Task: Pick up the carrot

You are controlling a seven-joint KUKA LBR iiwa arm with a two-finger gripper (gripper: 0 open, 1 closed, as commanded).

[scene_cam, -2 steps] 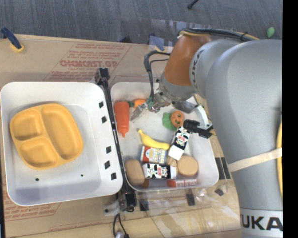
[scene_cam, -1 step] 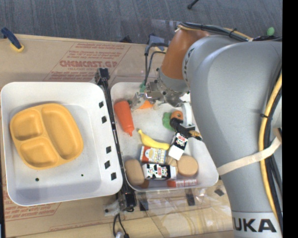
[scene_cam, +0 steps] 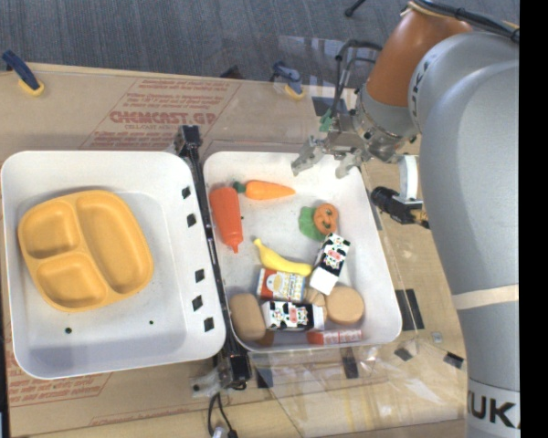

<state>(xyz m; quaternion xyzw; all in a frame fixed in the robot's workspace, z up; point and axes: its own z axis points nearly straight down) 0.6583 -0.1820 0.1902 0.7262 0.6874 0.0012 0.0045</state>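
The carrot (scene_cam: pixel 267 190) lies flat at the far end of the right bin (scene_cam: pixel 373 245), tip pointing right. I see my gripper (scene_cam: pixel 327 158) just beyond it, over the bin's far rim, fingers spread wide, holding nothing. A red bottle (scene_cam: pixel 226 217) lies left of the carrot, a banana (scene_cam: pixel 279 258) nearer.

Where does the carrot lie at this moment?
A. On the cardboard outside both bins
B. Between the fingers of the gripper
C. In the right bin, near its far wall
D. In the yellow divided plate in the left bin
C. The carrot lies on the floor of the right bin near its far wall, just beside the red bottle, and the gripper is apart from it, up and to its right.
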